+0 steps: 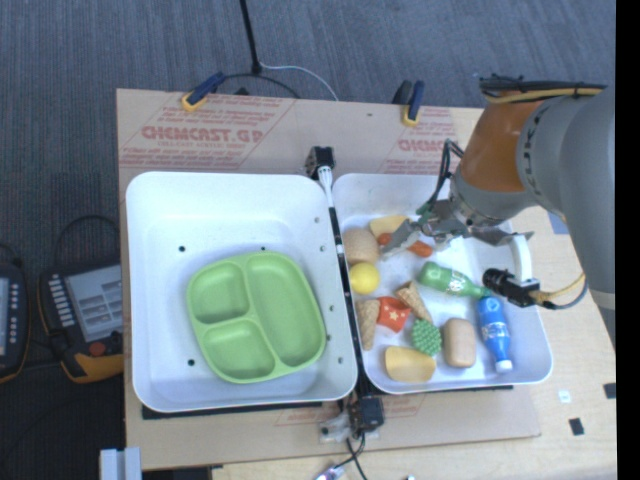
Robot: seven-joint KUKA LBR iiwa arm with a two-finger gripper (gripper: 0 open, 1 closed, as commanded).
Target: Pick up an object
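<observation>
The right bin (530,363) holds several toy foods. Among them are a yellow lemon (364,278), a tan roll (360,245), a yellow-orange piece (387,226), a green bottle (448,281), a blue bottle (492,333), a red pepper (394,313), a cheese wedge (408,364) and a tan bun (459,342). My gripper (415,232) is low over the back of this bin. It sits just right of the yellow-orange piece and above a small orange-red piece (421,250). Nothing shows as held in it.
The left bin (160,218) carries a green divided plate (256,316). A ridge (338,268) separates the two bins. The grey arm with its orange band (500,148) comes in over the right bin's back right corner. Clamps (410,103) stand on the bench's far edge.
</observation>
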